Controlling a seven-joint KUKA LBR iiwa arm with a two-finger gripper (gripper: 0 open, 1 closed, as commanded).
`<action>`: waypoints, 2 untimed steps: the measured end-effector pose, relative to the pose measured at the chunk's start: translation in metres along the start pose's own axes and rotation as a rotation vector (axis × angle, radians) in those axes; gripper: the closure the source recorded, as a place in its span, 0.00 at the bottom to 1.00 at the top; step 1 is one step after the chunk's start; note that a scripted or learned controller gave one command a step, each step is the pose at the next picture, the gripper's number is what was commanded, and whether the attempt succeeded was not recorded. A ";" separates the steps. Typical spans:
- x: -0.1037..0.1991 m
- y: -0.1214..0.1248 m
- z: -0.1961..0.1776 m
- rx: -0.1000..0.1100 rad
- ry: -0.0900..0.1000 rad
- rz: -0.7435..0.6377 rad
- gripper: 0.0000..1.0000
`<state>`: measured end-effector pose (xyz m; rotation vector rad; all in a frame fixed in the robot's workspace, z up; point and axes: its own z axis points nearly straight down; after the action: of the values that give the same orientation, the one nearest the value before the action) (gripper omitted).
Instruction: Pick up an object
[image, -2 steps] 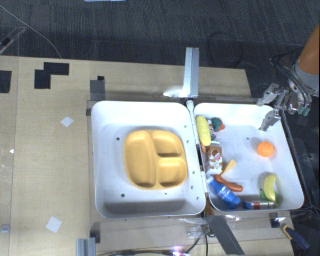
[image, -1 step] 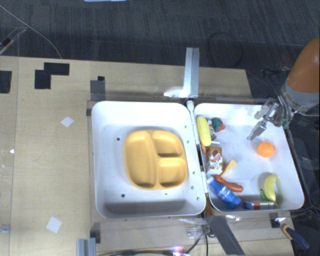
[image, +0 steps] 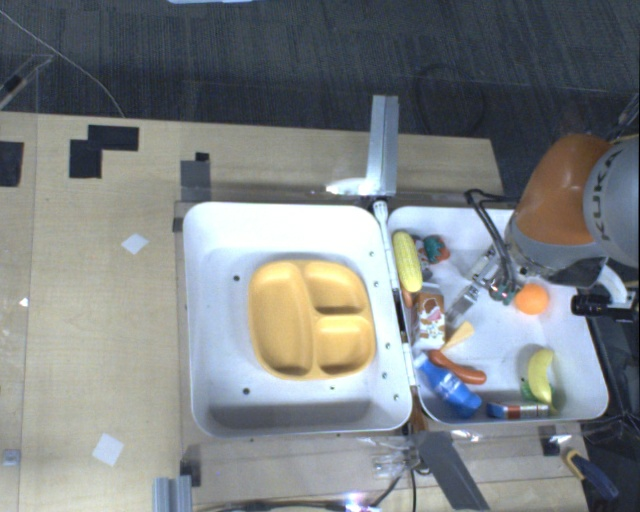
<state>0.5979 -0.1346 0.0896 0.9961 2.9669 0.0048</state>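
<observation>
My gripper hangs low in the right bin, near its upper middle, and stands open with nothing between its fingers. An orange ball lies just to its right, close to one finger. A corn cob lies along the bin's left wall. Below the gripper are a small brown and white carton and a pale yellow wedge. A red sausage rests over a blue object lower down. A banana sits at the lower right.
The left bin holds a yellow divided tray. A small teal and red toy lies beside the corn. A thin tube lies along the right bin's front wall. The grey and orange arm covers that bin's upper right corner.
</observation>
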 end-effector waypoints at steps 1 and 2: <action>0.074 -0.055 -0.002 0.000 -0.002 0.021 0.00; 0.074 -0.055 -0.002 0.000 -0.003 0.020 0.00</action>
<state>0.5057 -0.1339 0.0905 1.0254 2.9543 0.0039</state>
